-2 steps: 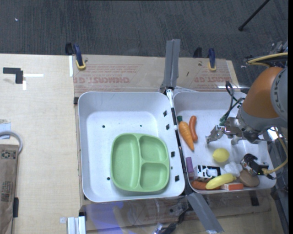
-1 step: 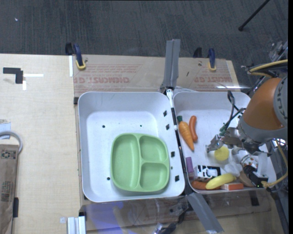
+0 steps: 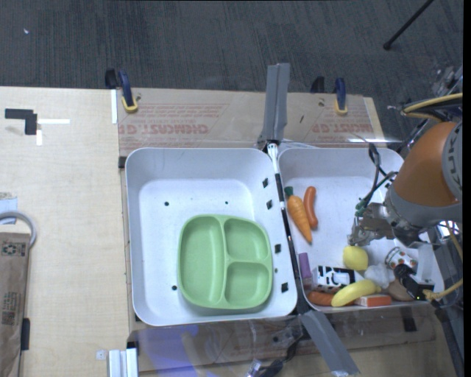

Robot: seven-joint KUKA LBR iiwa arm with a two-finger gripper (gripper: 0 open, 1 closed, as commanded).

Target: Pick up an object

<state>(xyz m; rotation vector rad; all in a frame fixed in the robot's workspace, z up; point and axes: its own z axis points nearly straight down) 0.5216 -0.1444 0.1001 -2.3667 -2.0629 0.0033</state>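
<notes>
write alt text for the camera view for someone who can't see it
A grey and orange robot arm reaches from the right, its gripper low in the right white bin, just above a yellow lemon among a banana, carrots and other toy food. The left white bin holds a green divided plate.

a dark grey carpeted floor (image 3: pixel 184 37) runs across the top of the view. below it lies a pale wooden bench top (image 3: pixel 59 221), with a sheet of brown printed cardboard (image 3: pixel 199 118) held at its far edge by two blue-handled clamps (image 3: pixel 124 88) (image 3: pixel 338 94). black and white tape marks (image 3: pixel 26 121) sit on the wood at far left, and a brown paper bag (image 3: pixel 13 287) lies at the left edge. a thin black rod (image 3: pixel 419 22) slants across the floor at upper right. lighting is even, soft.
</notes>
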